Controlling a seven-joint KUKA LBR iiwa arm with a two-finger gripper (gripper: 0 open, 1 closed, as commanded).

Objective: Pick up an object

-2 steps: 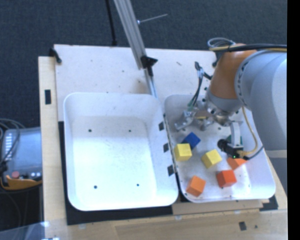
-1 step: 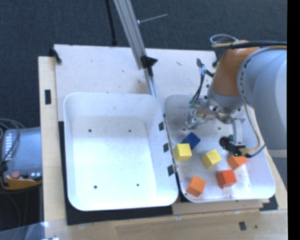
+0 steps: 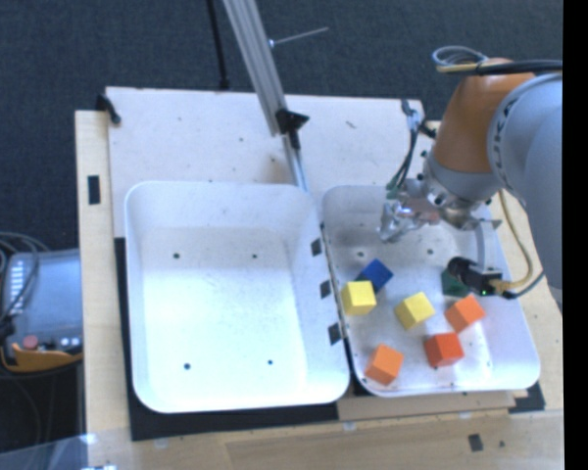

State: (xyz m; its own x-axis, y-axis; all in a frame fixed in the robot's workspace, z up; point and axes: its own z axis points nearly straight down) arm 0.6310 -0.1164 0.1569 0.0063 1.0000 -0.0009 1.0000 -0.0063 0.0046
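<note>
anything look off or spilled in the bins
Nothing stands out. The blue cube, two yellow cubes, and the orange and red cubes all lie loose inside the right bin, none over its rim. The pincer hangs above that bin's far end.

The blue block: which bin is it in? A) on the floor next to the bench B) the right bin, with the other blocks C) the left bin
B: the blue block lies in the right bin, beside a yellow block and below the gripper in the picture.
</note>
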